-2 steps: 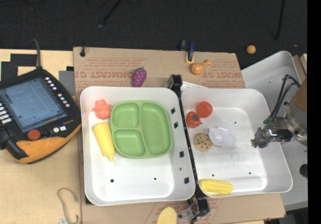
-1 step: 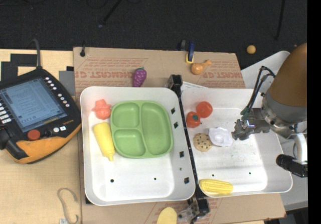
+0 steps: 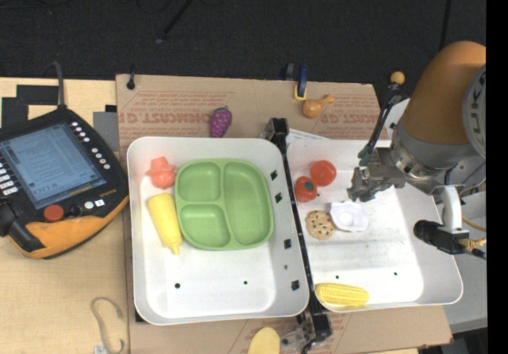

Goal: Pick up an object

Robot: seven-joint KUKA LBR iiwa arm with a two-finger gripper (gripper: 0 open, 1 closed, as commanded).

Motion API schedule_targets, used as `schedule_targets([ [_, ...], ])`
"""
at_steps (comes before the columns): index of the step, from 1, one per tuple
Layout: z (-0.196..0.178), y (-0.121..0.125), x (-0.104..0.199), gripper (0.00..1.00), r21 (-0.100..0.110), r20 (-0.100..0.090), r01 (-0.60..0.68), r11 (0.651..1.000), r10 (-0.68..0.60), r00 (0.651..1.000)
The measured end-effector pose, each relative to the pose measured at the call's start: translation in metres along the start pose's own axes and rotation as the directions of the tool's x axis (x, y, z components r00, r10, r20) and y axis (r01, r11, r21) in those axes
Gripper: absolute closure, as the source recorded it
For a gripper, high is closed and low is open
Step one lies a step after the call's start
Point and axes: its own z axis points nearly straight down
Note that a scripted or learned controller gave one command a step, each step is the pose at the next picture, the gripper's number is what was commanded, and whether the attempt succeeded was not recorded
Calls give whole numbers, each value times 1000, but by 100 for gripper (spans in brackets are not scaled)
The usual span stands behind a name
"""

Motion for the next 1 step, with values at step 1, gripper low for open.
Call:
schedule_targets([
  [1,-5,23,41,100,1,-1,-1,1000,1,1000],
])
